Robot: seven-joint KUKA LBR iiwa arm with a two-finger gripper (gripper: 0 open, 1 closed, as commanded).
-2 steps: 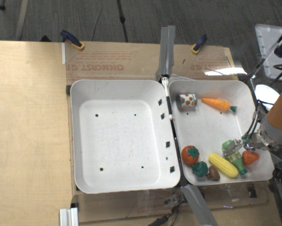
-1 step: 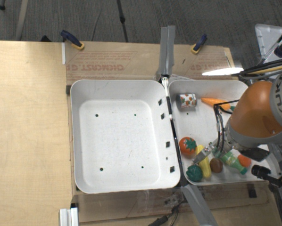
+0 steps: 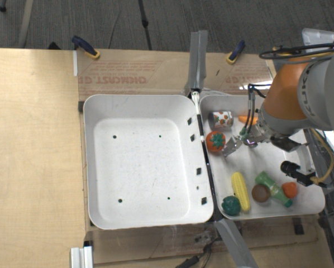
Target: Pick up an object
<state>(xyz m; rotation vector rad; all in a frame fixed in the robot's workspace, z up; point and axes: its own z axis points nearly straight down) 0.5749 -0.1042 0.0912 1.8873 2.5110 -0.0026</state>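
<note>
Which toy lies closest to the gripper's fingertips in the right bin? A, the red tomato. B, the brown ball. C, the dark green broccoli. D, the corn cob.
A: the gripper sits just right of the red tomato, far above the corn cob.

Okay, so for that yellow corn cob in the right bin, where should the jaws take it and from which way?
Probably grip the corn at mid-length, across its narrow width, coming straight down. It lies flat and runs roughly up and down the view, so its long sides are the ones to close on. The right side looks open; near its lower end a green ball sits close on the left, so stay at the middle or above.
</note>
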